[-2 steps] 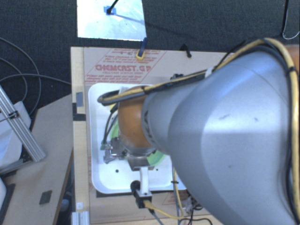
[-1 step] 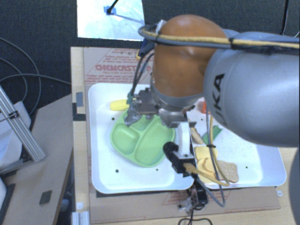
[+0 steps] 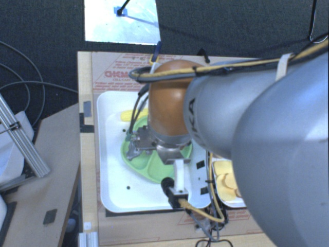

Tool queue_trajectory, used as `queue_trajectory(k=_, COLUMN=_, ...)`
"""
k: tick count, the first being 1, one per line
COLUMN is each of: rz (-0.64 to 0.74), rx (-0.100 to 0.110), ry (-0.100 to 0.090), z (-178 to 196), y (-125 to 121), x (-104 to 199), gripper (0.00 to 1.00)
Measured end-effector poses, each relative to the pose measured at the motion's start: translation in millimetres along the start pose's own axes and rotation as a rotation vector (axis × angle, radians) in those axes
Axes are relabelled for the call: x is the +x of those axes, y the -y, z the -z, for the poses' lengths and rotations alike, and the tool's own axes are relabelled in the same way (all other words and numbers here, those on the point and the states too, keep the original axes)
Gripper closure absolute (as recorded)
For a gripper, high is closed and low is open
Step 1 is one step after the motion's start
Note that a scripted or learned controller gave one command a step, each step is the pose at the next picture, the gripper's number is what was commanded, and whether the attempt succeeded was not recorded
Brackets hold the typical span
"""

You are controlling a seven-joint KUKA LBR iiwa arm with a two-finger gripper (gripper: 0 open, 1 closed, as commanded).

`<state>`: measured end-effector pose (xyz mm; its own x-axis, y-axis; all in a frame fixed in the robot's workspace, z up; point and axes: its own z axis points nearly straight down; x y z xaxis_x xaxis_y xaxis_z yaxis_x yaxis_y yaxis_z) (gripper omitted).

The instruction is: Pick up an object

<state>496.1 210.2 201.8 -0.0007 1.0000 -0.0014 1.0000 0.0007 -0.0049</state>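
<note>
Left bin (image 3: 110, 153): white, shallow; green plate (image 3: 140, 164) lies flat in its middle, light green, rim curved, mostly covered by the wrist; yellow piece (image 3: 129, 116) just above the plate, partly hidden; gripper (image 3: 138, 144) low over the plate's left part, can't tell if it grips anything; arm (image 3: 257, 117) fills the right; right bin (image 3: 229, 192) holds pale yellow slices (image 3: 227, 183).

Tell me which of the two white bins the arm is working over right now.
The left bin, the one holding the green plate and a yellow item. The right bin, with pale yellow pieces, sits mostly hidden beneath the arm.
</note>
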Motion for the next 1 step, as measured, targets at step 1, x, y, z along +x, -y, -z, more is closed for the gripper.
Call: queue_trajectory(k=1, rz=-0.004, rx=-0.011, ry=-0.002, z=-120.6, y=-34.0, x=-29.2, gripper=0.0)
